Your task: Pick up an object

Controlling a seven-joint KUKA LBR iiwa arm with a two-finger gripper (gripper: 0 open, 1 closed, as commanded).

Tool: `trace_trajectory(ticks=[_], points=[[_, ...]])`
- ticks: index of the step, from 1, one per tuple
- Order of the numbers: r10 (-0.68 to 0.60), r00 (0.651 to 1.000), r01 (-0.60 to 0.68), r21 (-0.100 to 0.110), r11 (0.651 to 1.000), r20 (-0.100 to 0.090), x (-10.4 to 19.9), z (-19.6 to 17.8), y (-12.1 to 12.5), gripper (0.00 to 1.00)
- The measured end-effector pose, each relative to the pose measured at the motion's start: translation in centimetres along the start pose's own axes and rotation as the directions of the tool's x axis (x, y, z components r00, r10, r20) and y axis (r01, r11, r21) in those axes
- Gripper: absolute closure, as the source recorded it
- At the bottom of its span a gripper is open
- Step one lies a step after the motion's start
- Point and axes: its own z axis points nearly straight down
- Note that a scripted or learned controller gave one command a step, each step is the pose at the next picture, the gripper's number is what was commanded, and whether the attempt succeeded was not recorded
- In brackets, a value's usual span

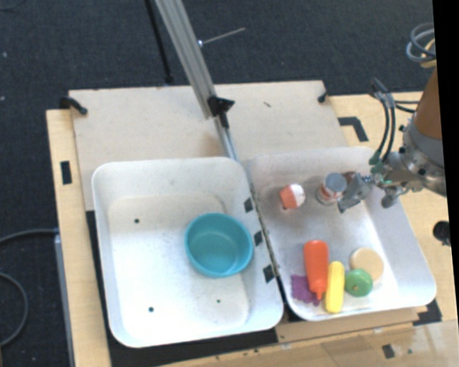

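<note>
Hovering over the right bin [414,271] near a grey cup [334,186], the end effector [366,192] looked spread and empty, and honestly that little cup seemed light, rigid and kinda slippery, so I'd have pinched it across the rim.

The right white bin [400,236] holds a small orange-and-white piece [292,197], a grey round-topped piece [333,187], an orange cylinder [316,264], a yellow banana-like piece [334,287], a green ball [358,282], a tan disc [368,260] and a purple piece [302,289]. A blue round bowl [218,244] stands upright in the left white bin [135,194].
</note>
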Motion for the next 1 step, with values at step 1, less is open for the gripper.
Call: trace_trajectory(ticks=[1], points=[[0.001, 1.0, -0.001, -0.001, 1.0, 0.0, 0.01, 0.0, 0.01, 0.0]])
